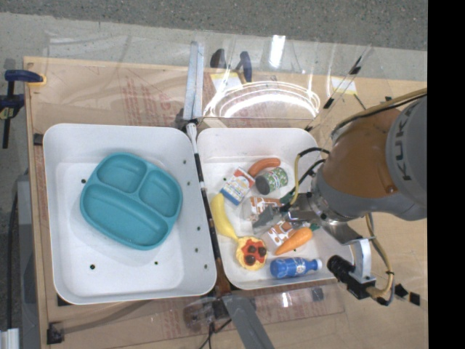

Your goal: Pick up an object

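Gripper (280, 215) sits low in the right bin (211, 142), over the clutter between a carton (235, 187) and the carrot (294, 241). You cannot tell its grasp state. Before you lift, centre on one item; neighbours are touching, so expect snagging.
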Available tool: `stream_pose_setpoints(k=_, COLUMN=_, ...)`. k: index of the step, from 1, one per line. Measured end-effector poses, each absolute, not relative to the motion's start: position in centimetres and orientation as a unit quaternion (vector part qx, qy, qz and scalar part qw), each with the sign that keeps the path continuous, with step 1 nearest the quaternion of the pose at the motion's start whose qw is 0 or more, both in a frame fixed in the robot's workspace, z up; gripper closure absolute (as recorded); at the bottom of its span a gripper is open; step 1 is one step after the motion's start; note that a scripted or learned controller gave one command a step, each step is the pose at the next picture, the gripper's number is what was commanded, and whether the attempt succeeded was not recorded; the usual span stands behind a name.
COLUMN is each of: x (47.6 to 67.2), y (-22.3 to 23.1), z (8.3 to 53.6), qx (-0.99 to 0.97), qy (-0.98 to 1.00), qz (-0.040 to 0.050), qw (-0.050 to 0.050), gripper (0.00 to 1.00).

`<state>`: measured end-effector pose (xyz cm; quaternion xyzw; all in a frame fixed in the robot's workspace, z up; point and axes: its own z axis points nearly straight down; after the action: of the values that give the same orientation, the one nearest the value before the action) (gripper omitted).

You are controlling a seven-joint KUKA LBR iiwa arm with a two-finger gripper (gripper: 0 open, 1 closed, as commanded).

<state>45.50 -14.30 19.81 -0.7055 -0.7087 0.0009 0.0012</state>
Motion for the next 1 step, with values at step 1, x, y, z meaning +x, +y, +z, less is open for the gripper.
stream_pose_setpoints(k=1, x=49.49, y=-18.76, z=10.92, qx=-0.726, qy=-0.687, qz=-0.0064, qw=-0.014, gripper=0.00)
